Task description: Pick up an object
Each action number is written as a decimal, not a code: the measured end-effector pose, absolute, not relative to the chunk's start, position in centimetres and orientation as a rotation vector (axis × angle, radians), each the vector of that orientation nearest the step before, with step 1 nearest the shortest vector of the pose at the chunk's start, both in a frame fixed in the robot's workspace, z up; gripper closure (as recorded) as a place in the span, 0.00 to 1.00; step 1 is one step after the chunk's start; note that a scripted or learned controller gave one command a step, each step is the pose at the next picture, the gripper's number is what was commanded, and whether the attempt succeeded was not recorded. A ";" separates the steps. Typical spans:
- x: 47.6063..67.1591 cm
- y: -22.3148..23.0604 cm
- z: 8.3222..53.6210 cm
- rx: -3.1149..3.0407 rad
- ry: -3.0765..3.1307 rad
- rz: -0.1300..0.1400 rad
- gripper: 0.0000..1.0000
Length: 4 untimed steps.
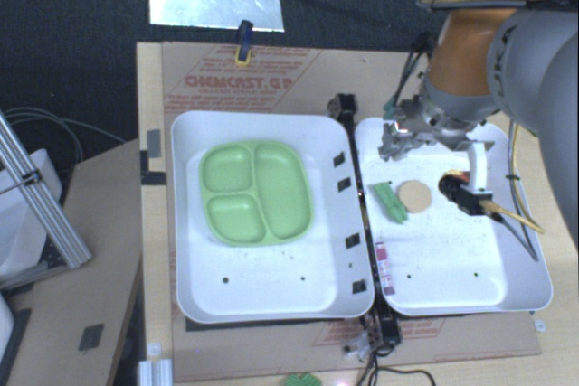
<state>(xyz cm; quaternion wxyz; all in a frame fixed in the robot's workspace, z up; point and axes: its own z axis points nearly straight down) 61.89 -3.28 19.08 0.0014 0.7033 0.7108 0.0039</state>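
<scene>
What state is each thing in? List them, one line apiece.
green divided plate: flat in the left bin, right way up, all three compartments empty.
green piece: lying flat in the right bin, beside the disc.
tan disc: lying flat.
pink strip: lying along the right bin's left wall.
gripper: over the right bin's far left part, apart from the green piece and disc.

Robotics laboratory test cell. Evidence: grey industrial arm point(516, 59) over a surface point(99, 221) carrying a left bin point(262, 124) and right bin point(452, 289) on printed cardboard point(244, 79). Aluminium framing point(36, 212) stands at the left edge, with loose cables point(54, 117) on dark carpet point(72, 4).
</scene>
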 end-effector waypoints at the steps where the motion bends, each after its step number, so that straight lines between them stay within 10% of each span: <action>1: 61.9 -3.8 18.5 2.216 2.225 0.002 0.00; 2: 57.0 -11.4 7.9 2.231 2.217 -0.008 0.00; 3: 57.5 -10.9 9.6 2.217 2.221 0.004 1.00; 4: 62.9 -4.7 21.8 2.199 2.226 0.022 1.00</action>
